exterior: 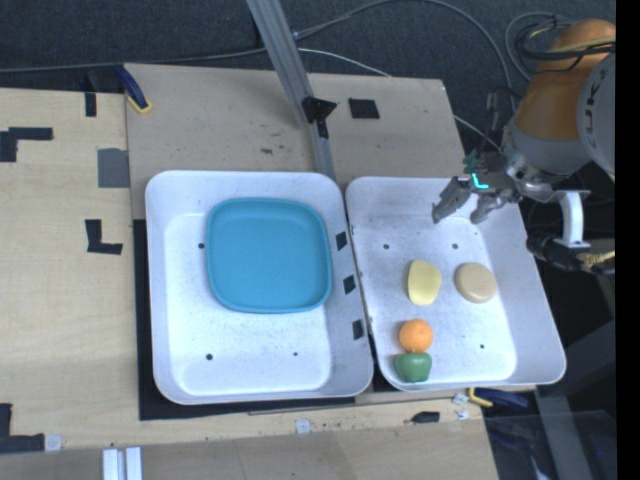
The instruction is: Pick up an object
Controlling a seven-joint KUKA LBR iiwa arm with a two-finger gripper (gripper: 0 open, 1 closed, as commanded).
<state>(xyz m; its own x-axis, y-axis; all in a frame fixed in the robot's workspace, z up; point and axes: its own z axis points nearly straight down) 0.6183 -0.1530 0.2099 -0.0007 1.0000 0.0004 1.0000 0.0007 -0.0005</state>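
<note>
Camera view looks down on a pale wooden worktop [60, 268] bearing two shallow white bins side by side. The left white bin [175, 368] holds a square turquoise plastic plate [268, 254] lying flat near its middle. The right white bin [385, 218] holds four small things in its near half: a yellow lemon-shaped piece [424, 282], a beige rounded piece [476, 282] just beside it on the right, an orange ball [415, 335] nearer, and a green rounded piece [412, 367] touching the orange ball on its near side. The grey arm with the orange band [560, 108] reaches in from the right. Its claw [470, 206] hangs over the far right part of the right bin, its two dark fingers [446, 203] spread apart with nothing between them, well apart from the four pieces. A slanted grey metal bar [290, 63] crosses the far worktop between the bins.
</note>
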